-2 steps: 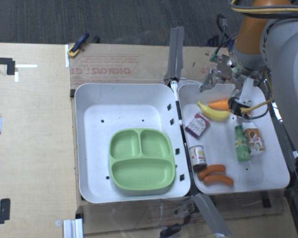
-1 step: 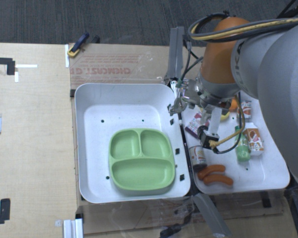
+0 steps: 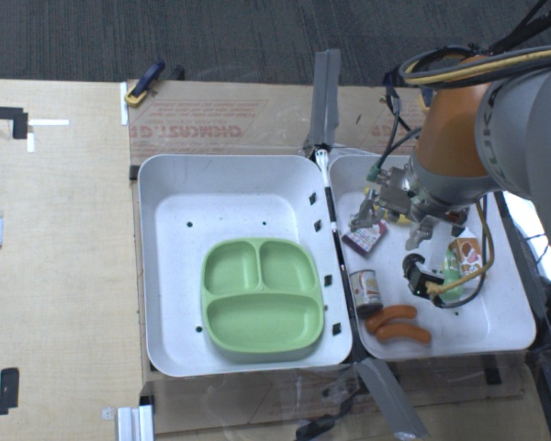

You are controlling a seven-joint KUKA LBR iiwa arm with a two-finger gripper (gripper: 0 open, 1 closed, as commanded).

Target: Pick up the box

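The box [image 3: 365, 239] is small and maroon with a pale label. It lies tilted in the right bin [image 3: 505, 333], close to that bin's left wall. My gripper [image 3: 391, 222] hangs over the upper middle of the right bin, open, with its fingers spread. Its left finger [image 3: 364, 213] is just above the box's upper edge, and the other finger [image 3: 417, 233] stands off to the box's right. Nothing is between the fingers.
A small can [image 3: 365, 290] lies below the box, with two orange sausages [image 3: 399, 324] nearer the front. A green and orange packet [image 3: 465, 256] lies at the right. The left bin [image 3: 165, 246] holds a green divided plate [image 3: 261, 296].
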